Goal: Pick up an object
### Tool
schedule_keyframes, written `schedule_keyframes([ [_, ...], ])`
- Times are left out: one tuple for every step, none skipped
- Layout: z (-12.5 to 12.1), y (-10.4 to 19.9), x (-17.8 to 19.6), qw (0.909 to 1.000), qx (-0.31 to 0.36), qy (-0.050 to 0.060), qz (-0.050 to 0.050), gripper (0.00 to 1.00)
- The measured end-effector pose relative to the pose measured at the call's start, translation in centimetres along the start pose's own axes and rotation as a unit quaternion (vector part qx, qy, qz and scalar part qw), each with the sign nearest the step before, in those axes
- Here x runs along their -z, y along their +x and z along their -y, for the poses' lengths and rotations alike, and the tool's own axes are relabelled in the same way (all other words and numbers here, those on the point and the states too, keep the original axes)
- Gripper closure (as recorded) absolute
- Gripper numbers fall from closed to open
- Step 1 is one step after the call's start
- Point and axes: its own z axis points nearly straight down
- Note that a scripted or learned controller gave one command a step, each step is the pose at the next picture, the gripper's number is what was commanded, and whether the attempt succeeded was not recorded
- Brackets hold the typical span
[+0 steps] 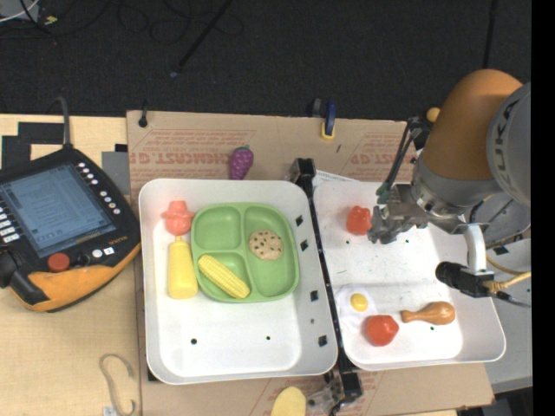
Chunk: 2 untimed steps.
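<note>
Gripper (386, 230) low in right bin, beside red toy (358, 221).

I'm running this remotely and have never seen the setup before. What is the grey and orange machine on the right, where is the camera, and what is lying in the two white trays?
That machine is a robot arm, reaching in from the right. The one camera is fixed above the bench, looking down at a slant. The arm's claw hangs over the right tray, beside a red toy; I cannot tell whether it grips anything. That tray also has a toy tomato, a drumstick and a small fried egg. The left tray holds a green plate with a cookie and a corn cob, plus a yellow bottle and a pink toy.
</note>
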Motion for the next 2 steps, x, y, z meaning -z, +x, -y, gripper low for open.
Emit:
schedule_keyframes([
  [-2.02, 4.73, 0.21, 1.0, 0.0, -0.001, 0.0, 1.0],
  [-1.43, 4.43, 0.55, 1.0, -0.001, 0.0, 0.001, 1.0],
])
